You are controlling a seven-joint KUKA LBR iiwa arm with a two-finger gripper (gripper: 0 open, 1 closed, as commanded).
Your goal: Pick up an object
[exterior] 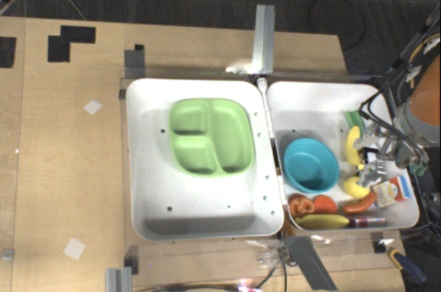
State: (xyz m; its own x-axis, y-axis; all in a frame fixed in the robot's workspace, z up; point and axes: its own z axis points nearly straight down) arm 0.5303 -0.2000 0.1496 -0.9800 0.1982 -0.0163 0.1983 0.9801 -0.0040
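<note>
My gripper (373, 161) hangs low over the right side of the right bin (310, 99), reaching in from the right. It sits just above a yellow fruit-like toy (356, 188) and beside a yellow banana (352, 145). I see nothing clearly between it. A blue bowl (311, 164) stands to its left. Along the bin's front edge lie a red tomato-like toy (302, 205), an orange piece (325, 202), a second banana (322, 221), a red-orange sausage shape (362, 203), a dark marker (370, 221) and a small carton (390, 193).
The left bin (148, 167) holds a green divided plate (210, 136). A green item (353, 120) lies near the right bin's far right side. Cables and the arm crowd the right edge. A metal post (264, 36) rises behind the bins.
</note>
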